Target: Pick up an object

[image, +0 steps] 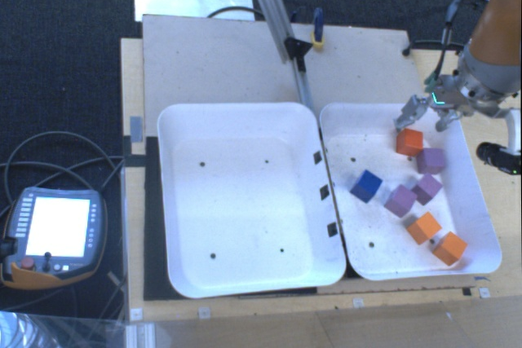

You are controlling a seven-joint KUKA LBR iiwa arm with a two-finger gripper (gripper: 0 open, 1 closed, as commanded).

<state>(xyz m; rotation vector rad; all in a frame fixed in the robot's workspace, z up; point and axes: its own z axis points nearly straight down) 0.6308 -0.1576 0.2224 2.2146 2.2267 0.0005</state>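
Pincer [425,115]: spread wide, nothing between its fingers, poised over the right bin [359,257].
Orange cube [409,142]: just below the fingertips, nearest.
Purple cube [431,160]: a little farther down.
Blue cube [366,186]: lower left.
Left bin [183,200]: far left.

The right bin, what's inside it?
The right bin holds seven blocks: one blue, three purple, three orange. The gripper hangs over its far edge. Nothing can be seen of the floor beneath the blocks.
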